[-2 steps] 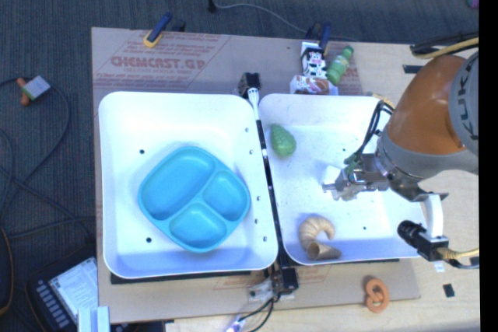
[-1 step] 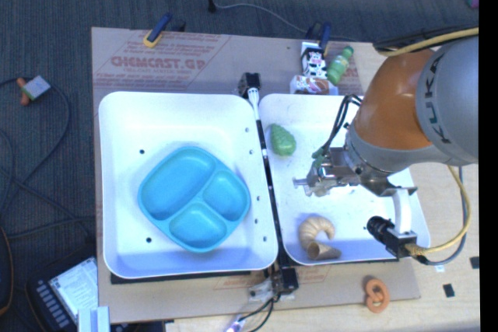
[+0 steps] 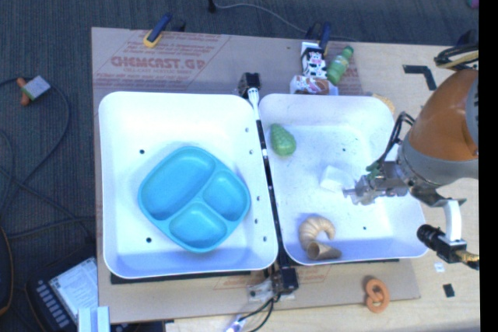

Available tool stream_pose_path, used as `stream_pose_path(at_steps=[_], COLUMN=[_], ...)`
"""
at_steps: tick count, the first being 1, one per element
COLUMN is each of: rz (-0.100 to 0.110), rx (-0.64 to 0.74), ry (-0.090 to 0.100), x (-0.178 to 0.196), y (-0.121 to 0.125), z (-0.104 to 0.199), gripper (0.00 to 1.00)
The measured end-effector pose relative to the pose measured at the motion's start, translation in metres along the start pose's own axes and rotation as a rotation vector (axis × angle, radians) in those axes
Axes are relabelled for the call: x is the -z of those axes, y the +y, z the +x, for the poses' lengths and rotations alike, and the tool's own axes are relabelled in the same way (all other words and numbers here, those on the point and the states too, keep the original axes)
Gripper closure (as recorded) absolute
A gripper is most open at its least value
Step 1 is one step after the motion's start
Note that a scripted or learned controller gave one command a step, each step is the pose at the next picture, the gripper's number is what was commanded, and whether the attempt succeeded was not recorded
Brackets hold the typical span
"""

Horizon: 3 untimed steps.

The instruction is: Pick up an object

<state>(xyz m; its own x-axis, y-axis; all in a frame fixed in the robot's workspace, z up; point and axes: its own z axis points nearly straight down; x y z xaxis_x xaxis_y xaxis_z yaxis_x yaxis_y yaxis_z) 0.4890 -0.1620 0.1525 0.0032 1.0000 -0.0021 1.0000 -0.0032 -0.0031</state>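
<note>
On the brown cardboard sheet [image 3: 187,58] under the bins, faded red print reads "CHEMCAST GP". The left white bin [image 3: 124,120] holds a light-blue plastic plate [image 3: 194,198] with three compartments, lying flat near its middle. In the right white bin [image 3: 311,113], a small green, pear-like object [image 3: 282,141] sits close to the left wall, a beige croissant-shaped toy [image 3: 317,235] lies by the near rim, and a pale, flat white piece [image 3: 334,177] rests on the floor between them, towards the right. The metal two-finger gripper [image 3: 359,191] hangs low over the bin floor just beside that white piece; whether its fingers are apart or together cannot be told, and nothing is seen held.
</note>
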Motion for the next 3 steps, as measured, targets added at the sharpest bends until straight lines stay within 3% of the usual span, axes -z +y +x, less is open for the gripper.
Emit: stream_pose_path(at_steps=[1,2,3], rz=[-0.003,-0.001,-0.002], rx=[0.005,0.003,0.004], ry=[0.002,0.002,0.002], x=[0.036,0.047,0.032], y=[0.029,-0.006,0.05], z=[0.072,0.097,0.126], gripper=[1.0,1.0,1.0])
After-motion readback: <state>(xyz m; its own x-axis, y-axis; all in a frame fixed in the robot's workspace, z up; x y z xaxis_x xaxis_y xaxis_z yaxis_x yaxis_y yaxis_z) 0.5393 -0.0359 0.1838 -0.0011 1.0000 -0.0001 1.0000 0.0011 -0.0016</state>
